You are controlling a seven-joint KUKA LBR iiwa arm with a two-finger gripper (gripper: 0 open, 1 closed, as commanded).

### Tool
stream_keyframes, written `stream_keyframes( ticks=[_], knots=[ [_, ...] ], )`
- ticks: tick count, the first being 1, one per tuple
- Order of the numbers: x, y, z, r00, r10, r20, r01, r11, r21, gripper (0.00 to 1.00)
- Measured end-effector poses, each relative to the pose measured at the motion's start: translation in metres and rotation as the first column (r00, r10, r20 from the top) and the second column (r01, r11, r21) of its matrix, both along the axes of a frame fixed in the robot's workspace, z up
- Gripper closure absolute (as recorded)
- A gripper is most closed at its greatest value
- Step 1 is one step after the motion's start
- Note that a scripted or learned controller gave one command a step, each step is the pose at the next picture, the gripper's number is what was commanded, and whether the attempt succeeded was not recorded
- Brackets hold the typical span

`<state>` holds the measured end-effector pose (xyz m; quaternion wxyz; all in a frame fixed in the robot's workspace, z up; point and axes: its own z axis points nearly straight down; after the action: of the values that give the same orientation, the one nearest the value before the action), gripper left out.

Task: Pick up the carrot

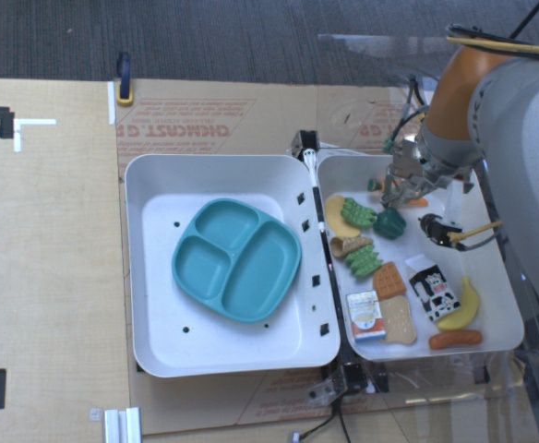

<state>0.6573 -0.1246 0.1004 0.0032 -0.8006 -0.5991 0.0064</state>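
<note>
So from the camera view, the gripper [401,192] sits over the far end of the right bin [505,284], down among the green toy veggies [359,214]. Can't tell what state it's in or if it's got anything, too small and cluttered there. The carrot [455,339] is way off at the near end of that same bin, lying flat with its long axis running roughly left-right, just below the banana [465,306]. So I'd say the arm needs to come back toward the camera and a bit to the view's right.
</note>
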Motion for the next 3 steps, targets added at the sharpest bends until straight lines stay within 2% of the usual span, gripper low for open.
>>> stream_keyframes(
  ticks=[1, 2, 3],
  knots=[
    [-0.0005, 0.0, -0.0004, 1.0, 0.001, -0.003, -0.001, 1.0, 0.0, 0.0],
    [0.0003, -0.0002, 0.0094, 1.0, 0.006, -0.001, -0.006, 1.0, -0.003, 1.0],
    [0.0003, 0.0, 0.0093, 1.0, 0.006, -0.001, -0.006, 1.0, -0.003, 0.0]
  ],
)
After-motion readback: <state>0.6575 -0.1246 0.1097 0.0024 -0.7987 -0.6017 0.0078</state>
